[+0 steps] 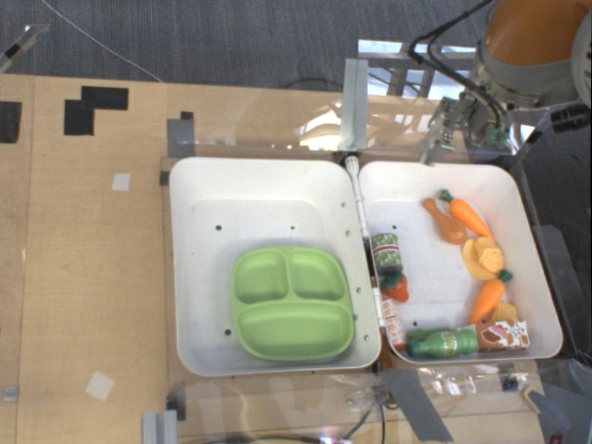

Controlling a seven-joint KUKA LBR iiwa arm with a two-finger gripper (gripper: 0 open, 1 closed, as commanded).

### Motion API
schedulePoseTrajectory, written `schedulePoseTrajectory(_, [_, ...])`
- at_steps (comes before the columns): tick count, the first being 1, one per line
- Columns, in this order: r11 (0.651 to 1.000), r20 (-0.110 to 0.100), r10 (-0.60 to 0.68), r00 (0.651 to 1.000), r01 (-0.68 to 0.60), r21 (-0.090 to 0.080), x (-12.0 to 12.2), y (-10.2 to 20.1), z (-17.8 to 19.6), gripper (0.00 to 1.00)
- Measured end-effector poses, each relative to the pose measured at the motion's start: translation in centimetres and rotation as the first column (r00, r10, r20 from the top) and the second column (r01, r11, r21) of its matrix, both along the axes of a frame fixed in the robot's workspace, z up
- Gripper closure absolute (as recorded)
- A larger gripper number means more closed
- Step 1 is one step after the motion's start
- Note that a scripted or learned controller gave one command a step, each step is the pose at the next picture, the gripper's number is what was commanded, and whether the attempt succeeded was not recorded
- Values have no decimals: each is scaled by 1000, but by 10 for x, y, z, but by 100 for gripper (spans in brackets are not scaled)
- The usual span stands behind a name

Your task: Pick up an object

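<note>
Two shallow white bins sit side by side on the wooden counter. In the left bin lies a green divided plate, toward its near side. The right bin holds the toys: a drumstick and a carrot at the far right, a yellow corn piece and a second carrot below them, a small can and a strawberry along the left wall, and a green bottle beside a small carton at the near edge. The gripper (hanging under the orange-banded wrist) hovers beyond the right bin's far rim, above no toy; whether it is spread or closed I cannot tell.
</note>
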State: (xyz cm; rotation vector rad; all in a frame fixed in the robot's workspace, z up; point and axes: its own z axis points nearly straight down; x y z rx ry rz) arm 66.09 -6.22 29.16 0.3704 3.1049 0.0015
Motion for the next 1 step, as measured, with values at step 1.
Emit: schedulePoseTrajectory(1, [996, -10, -92, 996, 92, 3, -46, 50, -51, 100])
